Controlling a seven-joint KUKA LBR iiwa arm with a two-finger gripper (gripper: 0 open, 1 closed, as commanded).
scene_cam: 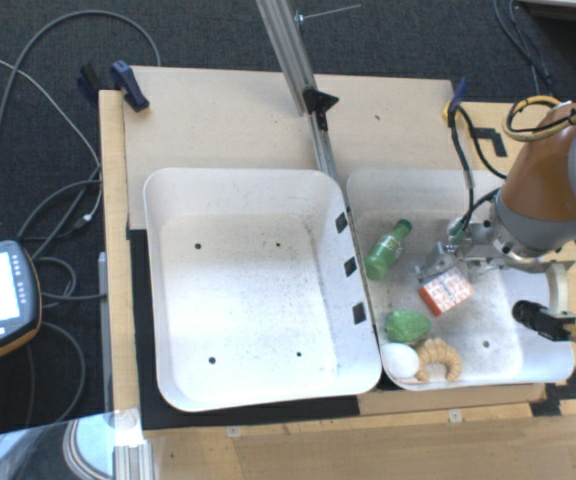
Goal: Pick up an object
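Fingers point(446, 266) sit low in the right bin point(488, 360), just above/touching the red-white patterned box point(445, 292); can't tell how far open or whether gripping. Box lies w/ green bottle point(387, 249) at 10 o'clock, green lump point(408, 326) at 7. Advice: center over box, close on flat faces; rigid cardboard-like, shouldn't slip.

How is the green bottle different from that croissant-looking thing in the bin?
The green bottle is straight and lies aslant mid-bin; the croissant is tan, curved and sits at the front edge of the right bin. The bottle lies apart; the croissant lies right beside a white ball. Both are small.
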